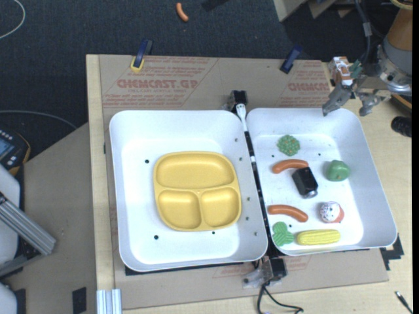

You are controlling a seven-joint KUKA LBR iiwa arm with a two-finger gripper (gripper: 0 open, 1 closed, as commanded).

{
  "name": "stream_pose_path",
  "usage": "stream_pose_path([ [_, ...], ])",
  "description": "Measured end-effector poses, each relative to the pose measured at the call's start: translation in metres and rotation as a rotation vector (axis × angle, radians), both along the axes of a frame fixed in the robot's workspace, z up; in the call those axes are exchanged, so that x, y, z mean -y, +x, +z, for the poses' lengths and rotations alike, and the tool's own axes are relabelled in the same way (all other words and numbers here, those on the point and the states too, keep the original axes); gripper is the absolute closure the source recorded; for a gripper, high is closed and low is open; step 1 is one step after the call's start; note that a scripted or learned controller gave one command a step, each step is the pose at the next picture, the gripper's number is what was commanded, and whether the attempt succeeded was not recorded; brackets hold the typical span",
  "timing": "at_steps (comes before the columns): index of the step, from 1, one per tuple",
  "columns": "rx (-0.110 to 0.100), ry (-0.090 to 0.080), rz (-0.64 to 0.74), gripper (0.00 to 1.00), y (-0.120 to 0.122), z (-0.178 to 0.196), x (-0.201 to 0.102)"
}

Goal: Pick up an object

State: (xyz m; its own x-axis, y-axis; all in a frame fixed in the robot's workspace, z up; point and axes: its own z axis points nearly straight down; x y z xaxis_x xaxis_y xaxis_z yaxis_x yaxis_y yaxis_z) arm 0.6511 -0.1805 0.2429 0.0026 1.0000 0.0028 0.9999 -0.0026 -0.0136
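Note:
The right bin [366,149] holds a green broccoli piece [287,144], two orange sausages [289,166] [287,211], a black block [304,181], a green pepper-like toy [338,170], a small red-and-white ball [330,212] and a corn cob [318,237] beside a green leafy toy [281,233]. My gripper [347,105] hangs above the far right rim of that bin, its two fingers spread apart with nothing between them. It is well away from every toy.
The left bin [131,175] carries a yellow divided plate [196,190]. A brown board [196,80] lies under both bins, with clamps at its far edge. A small orange piece [182,11] rests on the dark floor beyond.

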Motion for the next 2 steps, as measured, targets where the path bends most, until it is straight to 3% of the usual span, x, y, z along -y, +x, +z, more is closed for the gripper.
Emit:
stream_pose_path([
  [1, 0.014, -0.003, 0.003, 0.00, 0.003, 0.009, 0.000],
  [2, 0.007, -0.001, 0.002, 0.00, -0.005, -0.041, -0.007],
])
